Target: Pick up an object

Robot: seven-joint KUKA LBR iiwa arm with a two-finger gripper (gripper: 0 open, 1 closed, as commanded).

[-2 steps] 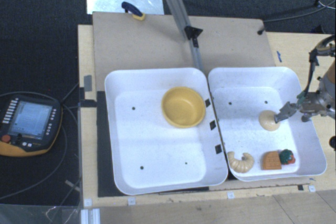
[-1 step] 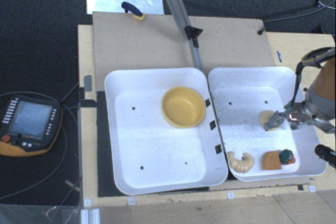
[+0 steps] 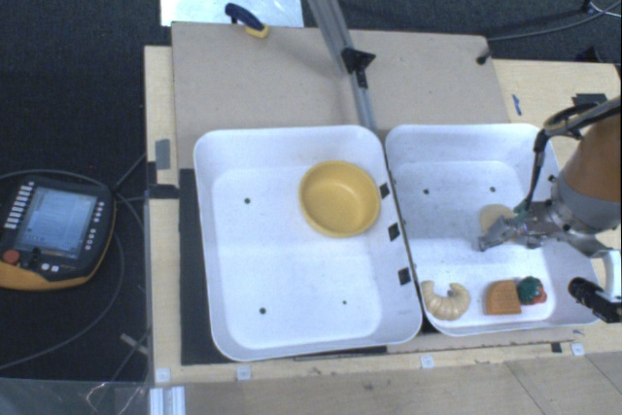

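Dark carpet is surrounding the bench (image 3: 292,73), where I am seeing two white bins. Left bin (image 3: 243,306) is carrying a yellow bowl (image 3: 339,198) toward its far right corner. Right bin (image 3: 457,160) is carrying a pale curled piece (image 3: 446,300) and an orange block (image 3: 502,297) along its near edge. Gripper (image 3: 498,234) is hovering low at mid-bin, over a pale object (image 3: 497,215); I cannot tell its grip state.

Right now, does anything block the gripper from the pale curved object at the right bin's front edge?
Nothing visible does. The gripper sits behind the pale curved object, with bare white bin floor between them.
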